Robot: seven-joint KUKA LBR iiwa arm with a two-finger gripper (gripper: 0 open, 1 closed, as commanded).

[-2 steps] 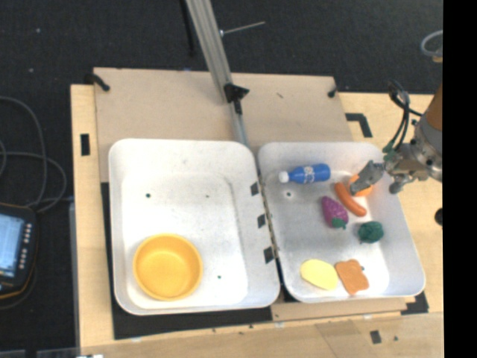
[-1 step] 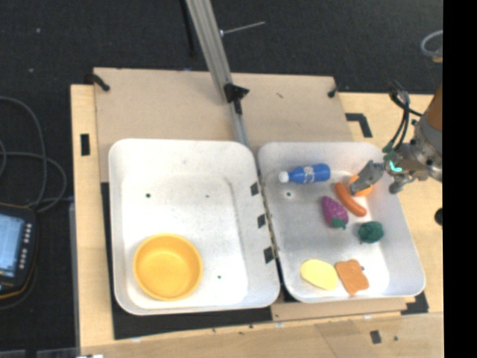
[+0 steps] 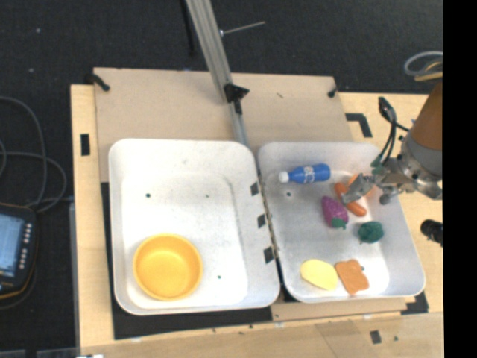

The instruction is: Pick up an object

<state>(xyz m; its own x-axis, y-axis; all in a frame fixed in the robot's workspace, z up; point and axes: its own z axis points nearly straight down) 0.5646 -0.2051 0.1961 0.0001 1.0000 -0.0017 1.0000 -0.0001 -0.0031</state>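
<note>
at the far left we saw a dark handheld control pad with a lit screen (image 3: 11,248) lying off the bench, with black cables looping above it. moving right, we came to the shallow white left bin (image 3: 186,177), which held a round yellow plastic bowl (image 3: 168,265) in its near left corner. a slanted grey metal pole (image 3: 212,47) ran down from the top of the view and ended near the gap between the two bins.

the shallow white right bin (image 3: 279,233) carried the loose objects. a small blue bottle with a white cap (image 3: 305,174) lay on its side near the far wall. below it, we noted a flat pale yellow piece (image 3: 319,274) near the front edge, touching or just beside a flat orange block (image 3: 352,277). a purple, plum-like toy (image 3: 335,211) sat in the middle, with an orange carrot-like toy (image 3: 352,198) just beside it on the right, and a dark green lump (image 3: 370,232) lay near these two.

the two-finger gripper (image 3: 365,185) reached in from the right and hung at the orange carrot-like toy. we could not tell how the jaws stood, nor whether the toy sat between them. above it, the grey arm showed its orange band (image 3: 428,125).
</note>
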